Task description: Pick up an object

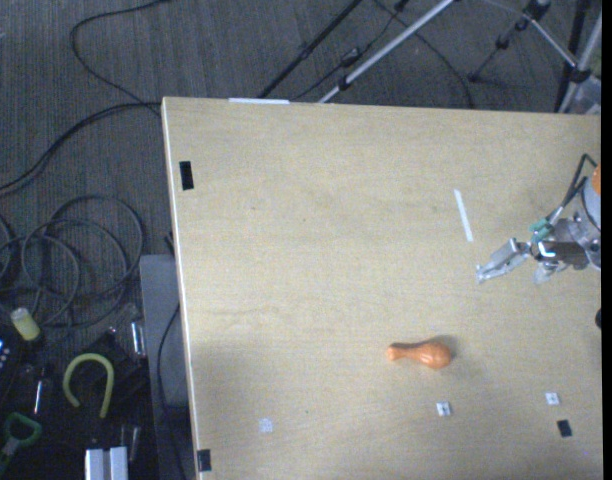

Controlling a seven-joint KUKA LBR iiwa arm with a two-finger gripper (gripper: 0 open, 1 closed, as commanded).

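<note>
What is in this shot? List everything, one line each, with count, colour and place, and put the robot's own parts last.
wooden board: 1, pale tan, covering most of the view.
orange object: 1, orange, bulb-shaped with a narrow neck, lying on the board right of centre, toward its near edge.
white strip: 1, white, thin, lying on the board above and left of the pincer.
black marker: 1, black, on the board near its far left corner.
small tags: several, white or black, along the board's near edge.
cables: several, black, coiled on the dark floor at left.
tripod legs: several, grey, on the floor beyond the board.
pincer: 1, metallic, above the board at right, pointing left.
</note>
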